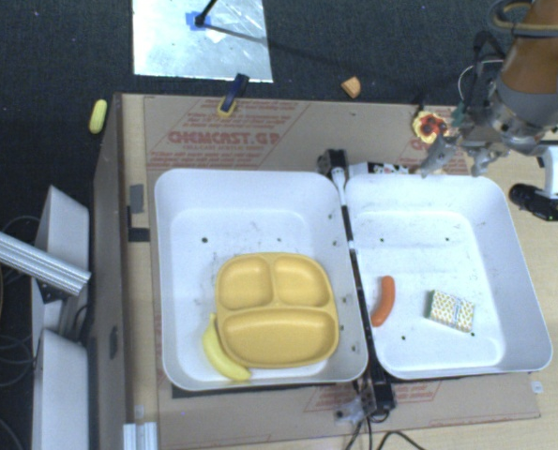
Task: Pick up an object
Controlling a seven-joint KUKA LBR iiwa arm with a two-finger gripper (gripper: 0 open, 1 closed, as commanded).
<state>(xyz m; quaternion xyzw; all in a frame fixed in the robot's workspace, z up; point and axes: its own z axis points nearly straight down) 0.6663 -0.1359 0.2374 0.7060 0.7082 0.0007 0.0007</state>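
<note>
1. gripper (457,160) sits at the right bin's (504,354) far rim, fingers spread, nothing between them.
2. sausage (383,301) lies well below it, slightly left, on the bin floor.
3. judged light, smooth, slightly soft; pinch across its middle.
4. patterned block (452,310) beside it: likely light, stiff.

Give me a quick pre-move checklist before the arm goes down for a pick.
1. Targets in right bin: orange sausage and patterned block lie apart. Ok.
2. Gripper over a target: it hangs above the bin's far rim. Not ok.
3. Jaws empty: nothing between them. Ok.
4. Jaws' opening: cannot tell.
5. Left bin: banana lies partly under yellow tray, a hard grasp. Not ok.
</note>
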